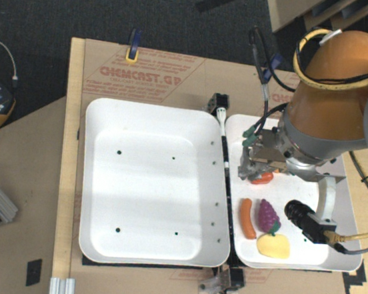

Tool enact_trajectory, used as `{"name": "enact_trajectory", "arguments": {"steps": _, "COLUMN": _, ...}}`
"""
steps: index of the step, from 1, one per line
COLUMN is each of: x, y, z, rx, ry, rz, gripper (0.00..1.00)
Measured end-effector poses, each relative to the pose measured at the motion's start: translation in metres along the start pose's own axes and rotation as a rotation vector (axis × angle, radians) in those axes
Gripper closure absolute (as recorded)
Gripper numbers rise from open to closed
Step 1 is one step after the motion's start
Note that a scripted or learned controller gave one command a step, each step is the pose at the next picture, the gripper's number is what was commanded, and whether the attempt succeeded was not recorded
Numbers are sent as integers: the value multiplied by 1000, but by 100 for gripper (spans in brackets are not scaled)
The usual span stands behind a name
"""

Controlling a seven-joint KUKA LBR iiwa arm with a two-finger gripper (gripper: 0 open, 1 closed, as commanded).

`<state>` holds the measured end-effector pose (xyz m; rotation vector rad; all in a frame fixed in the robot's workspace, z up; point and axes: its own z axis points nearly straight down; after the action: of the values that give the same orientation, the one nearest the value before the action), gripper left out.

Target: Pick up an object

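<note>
The pincer (258,173) is low over a red object (262,177); whether it is clamped there, I cannot tell. Lift slowly, straight up.

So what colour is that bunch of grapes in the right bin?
Purple grapes, seen clearly in the camera view.

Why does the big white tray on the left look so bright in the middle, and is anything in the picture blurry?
Camera view: overhead light glares off the left bin, washing out its floor; the arm throws a soft shadow on the right bin near the hand. The orange band looks slightly soft, while the purple grapes and yellow fruit stay sharp.
</note>
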<state>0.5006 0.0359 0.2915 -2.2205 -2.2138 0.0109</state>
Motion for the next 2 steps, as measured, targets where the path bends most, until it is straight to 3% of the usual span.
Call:
{"name": "enact_trajectory", "arguments": {"steps": 1, "x": -122, "y": -23, "z": 67, "rx": 0, "ry": -1, "rz": 10, "gripper": 100}}
{"name": "enact_trajectory", "arguments": {"steps": 2, "x": -66, "y": 29, "z": 0, "rx": -19, "ry": 0, "rz": -9, "gripper": 100}}
